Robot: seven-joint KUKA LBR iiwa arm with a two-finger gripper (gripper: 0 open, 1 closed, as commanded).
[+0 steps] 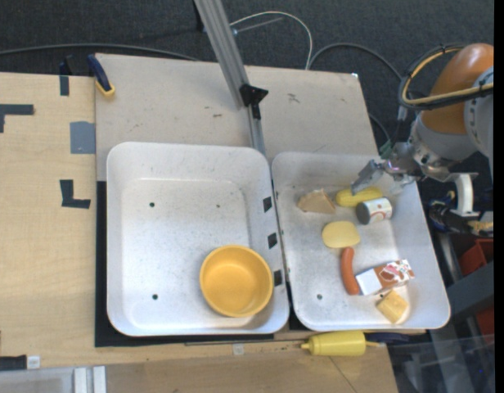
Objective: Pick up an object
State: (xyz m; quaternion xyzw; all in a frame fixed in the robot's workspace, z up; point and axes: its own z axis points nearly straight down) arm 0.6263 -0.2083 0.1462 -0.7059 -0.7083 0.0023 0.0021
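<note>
Beneath the tool (375,173), whose grip state I cannot tell, lies a small curved yellow banana (358,196).

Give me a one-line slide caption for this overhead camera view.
KUKA arm's gripper hovers over toy food in the right bin, above a yellow banana; a yellow bowl sits in the left bin.

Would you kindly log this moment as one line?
gripper: over right bin, beside banana | grasp: none seen | yellow bowl: left bin
</note>
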